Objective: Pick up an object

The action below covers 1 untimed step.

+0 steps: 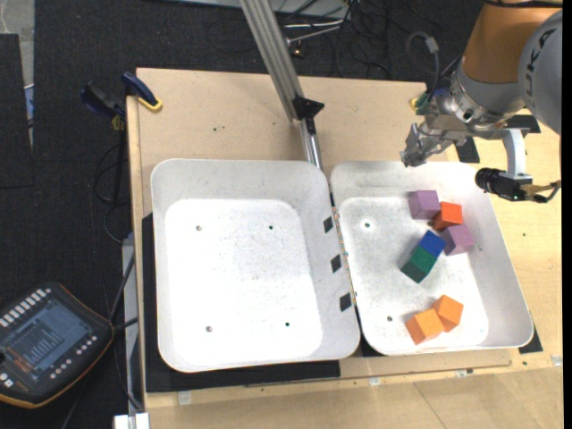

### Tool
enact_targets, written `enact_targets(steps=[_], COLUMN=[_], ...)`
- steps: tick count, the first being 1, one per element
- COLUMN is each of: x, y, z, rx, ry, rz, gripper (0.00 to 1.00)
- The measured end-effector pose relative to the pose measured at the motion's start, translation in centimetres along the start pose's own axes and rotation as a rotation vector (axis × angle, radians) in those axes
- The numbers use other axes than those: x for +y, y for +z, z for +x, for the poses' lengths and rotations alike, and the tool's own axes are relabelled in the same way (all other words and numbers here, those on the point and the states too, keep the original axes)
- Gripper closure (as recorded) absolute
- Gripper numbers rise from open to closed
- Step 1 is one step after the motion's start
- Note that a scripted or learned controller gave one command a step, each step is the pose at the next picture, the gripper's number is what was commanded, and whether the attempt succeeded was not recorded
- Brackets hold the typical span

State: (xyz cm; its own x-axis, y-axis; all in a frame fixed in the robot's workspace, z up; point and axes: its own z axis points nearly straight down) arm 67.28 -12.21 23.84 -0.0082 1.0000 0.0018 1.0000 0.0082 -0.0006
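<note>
Camera view: gripper [416,157] above right bin [500,266] far rim, finger state unclear; green block [417,263] long axis diagonal, touching blue cube [433,242].

- We see two shallow white plastic bins side by side on the flat wooden bench [223,114]: the left bin [179,195] mid-frame, the right bin [375,186] at centre right.
- In the right bin, a purple block [424,204], small orange block [450,214], pale purple block [460,238], blue cube [433,243] and green cube [417,264] cluster together.
- Two orange wooden blocks [435,318] lie below them.
- The gripper [418,147] hangs over that bin's upper edge.
</note>
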Motion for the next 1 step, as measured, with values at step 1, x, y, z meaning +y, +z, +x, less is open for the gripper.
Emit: enact_targets(steps=[1], x=[-0.2], y=[0.97], z=[5.91], rx=[0.0], ry=[0.0], rz=[0.001], gripper=[1.0])
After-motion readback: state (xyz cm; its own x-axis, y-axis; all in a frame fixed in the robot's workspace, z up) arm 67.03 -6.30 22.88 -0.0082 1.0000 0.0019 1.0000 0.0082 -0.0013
